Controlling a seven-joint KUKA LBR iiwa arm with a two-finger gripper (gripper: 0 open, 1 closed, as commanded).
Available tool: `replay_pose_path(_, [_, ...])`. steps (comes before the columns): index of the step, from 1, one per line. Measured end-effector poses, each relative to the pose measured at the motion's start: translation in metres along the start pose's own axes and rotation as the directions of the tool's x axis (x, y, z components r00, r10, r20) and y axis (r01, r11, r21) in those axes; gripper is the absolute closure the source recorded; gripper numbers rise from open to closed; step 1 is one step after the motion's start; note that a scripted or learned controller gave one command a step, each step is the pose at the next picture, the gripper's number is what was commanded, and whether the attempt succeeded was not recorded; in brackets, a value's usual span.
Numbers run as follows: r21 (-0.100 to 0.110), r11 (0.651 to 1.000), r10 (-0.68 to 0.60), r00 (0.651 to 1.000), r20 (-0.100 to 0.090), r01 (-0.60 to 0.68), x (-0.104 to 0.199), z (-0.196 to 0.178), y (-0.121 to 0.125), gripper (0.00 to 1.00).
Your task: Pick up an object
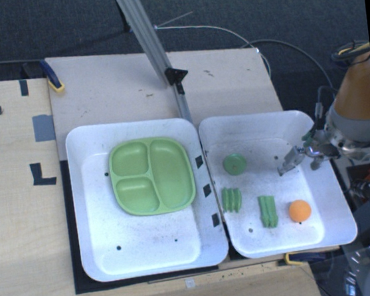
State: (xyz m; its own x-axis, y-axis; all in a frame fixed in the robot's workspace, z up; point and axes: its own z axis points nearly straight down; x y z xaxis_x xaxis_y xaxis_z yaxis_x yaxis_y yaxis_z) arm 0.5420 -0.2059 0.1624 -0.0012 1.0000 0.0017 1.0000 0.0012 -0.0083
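Hovering over the right bin [328, 227], the gripper [292, 161] has unreadable fingers.

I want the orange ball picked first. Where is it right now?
The orange ball lies in the right bin, near its front right corner, just right of a green piece and below the tool.

Two white bins sit side by side. The left bin [90, 189] holds a green divided plate [152, 175]. The right bin [328, 227] holds a green disc [234, 164], two green ridged pieces [231, 200] [267, 210] and an orange ball [300, 211]. The gripper [287, 165] hovers at its right side.
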Motion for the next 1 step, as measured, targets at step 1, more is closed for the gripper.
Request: replay_pose_path(1, [-0.001,1.000,-0.001,1.000,0.000,0.001,0.0043,0.0576,0.0083,0.00])
